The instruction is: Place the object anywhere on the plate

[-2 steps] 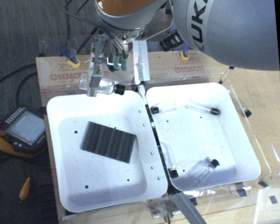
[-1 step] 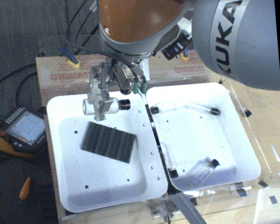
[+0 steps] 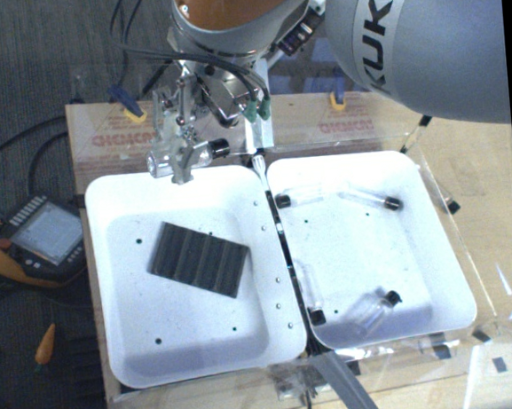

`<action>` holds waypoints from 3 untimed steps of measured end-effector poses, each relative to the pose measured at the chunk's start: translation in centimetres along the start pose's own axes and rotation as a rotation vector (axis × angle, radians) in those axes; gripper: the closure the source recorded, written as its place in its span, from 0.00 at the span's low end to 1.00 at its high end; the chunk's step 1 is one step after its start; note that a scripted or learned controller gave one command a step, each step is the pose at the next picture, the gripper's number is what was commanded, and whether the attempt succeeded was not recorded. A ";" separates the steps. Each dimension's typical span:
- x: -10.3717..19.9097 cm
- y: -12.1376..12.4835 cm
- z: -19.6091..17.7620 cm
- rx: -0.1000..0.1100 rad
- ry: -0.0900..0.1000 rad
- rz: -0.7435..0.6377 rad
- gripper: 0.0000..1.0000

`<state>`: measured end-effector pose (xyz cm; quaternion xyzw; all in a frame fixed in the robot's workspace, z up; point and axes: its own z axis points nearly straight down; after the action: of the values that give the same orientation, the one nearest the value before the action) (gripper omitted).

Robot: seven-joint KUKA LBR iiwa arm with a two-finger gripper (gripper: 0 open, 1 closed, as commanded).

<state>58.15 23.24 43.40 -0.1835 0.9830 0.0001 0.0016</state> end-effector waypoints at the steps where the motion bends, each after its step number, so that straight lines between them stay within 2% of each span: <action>1: -7.8 -3.0 2.2 -0.001 -0.001 -0.089 1.00; 2: -8.2 -3.0 -0.1 -0.003 -0.004 -0.460 1.00; 3: -0.2 -1.9 -0.1 -0.001 0.000 -0.558 1.00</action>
<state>59.06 21.53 43.48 -0.4473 0.8944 0.0004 0.0016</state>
